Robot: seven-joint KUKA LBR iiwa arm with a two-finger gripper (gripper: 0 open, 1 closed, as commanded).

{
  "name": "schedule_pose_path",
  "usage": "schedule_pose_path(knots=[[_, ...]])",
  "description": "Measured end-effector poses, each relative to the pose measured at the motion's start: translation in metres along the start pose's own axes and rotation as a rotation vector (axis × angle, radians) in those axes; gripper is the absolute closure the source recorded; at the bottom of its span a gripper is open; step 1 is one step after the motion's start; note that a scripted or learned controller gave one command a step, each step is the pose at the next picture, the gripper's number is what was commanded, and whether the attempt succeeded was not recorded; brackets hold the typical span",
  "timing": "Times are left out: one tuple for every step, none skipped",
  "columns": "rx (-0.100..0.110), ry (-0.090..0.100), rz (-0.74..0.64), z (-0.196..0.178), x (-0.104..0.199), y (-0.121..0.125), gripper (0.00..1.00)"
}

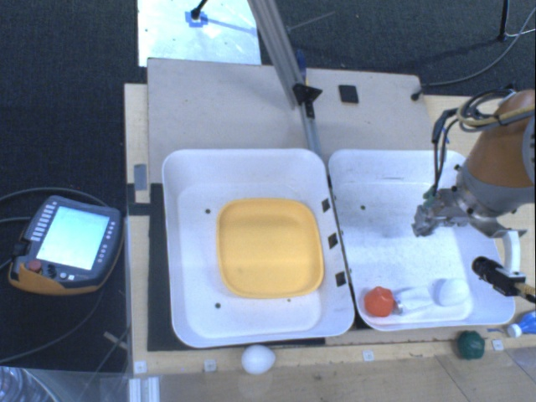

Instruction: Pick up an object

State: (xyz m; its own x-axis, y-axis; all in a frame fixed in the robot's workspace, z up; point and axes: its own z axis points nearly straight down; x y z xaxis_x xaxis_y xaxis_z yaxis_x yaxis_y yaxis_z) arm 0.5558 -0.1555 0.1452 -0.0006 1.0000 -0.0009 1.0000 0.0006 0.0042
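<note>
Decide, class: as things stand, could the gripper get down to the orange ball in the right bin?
Probably yes. The gripper hangs over the right bin, and the orange ball lies uncovered near that bin's front wall. One snag: a white object lies close beside the ball, which may crowd the fingers.

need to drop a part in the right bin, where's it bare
Bare: the right bin's far and middle floor, between the divider and the gripper. Crowded: its near edge, where the orange ball and white object lie.

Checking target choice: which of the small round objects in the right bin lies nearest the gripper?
The white ball, right of the orange ball, almost below the gripper.
</note>
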Motion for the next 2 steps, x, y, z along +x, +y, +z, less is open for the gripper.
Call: schedule_pose_path(knots=[[-0.001,0.0,0.0,-0.0595,-0.0017,-0.006,1.0],[0.003,0.001,0.0,-0.0693,-0.0018,-0.0055,1.0]])
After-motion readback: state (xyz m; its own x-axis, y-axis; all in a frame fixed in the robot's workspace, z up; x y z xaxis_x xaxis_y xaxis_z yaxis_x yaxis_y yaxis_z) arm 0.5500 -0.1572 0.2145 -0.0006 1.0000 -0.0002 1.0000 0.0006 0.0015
